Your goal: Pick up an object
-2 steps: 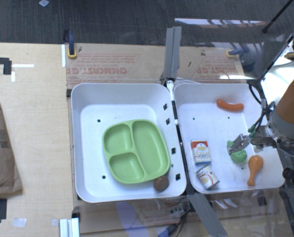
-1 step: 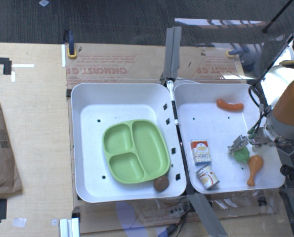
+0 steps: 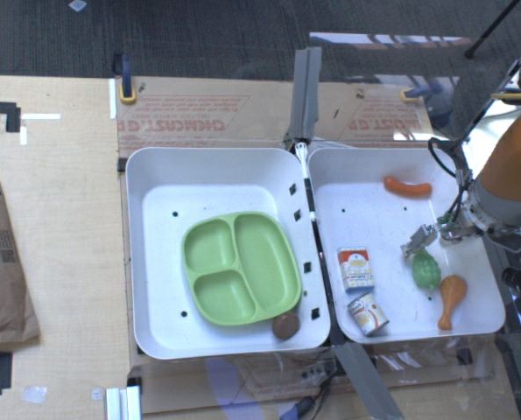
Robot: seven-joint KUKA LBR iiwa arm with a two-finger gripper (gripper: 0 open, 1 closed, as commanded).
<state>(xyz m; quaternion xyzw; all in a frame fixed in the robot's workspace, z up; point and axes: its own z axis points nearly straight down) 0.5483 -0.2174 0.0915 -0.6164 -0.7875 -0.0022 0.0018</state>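
Two white bins sit side by side on the surface, and the end effector hangs low in the right bin; whether it is wide or narrow cannot be told. A green round object lies just below it, nearly touching. A drumstick lies below and to its right, a sausage above it. A small carton and a can lie to its left. Farther left, the other bin holds a green divided plate with a brown lump at its edge.

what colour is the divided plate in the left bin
Light green; the divided plate shows clearly in the camera view.
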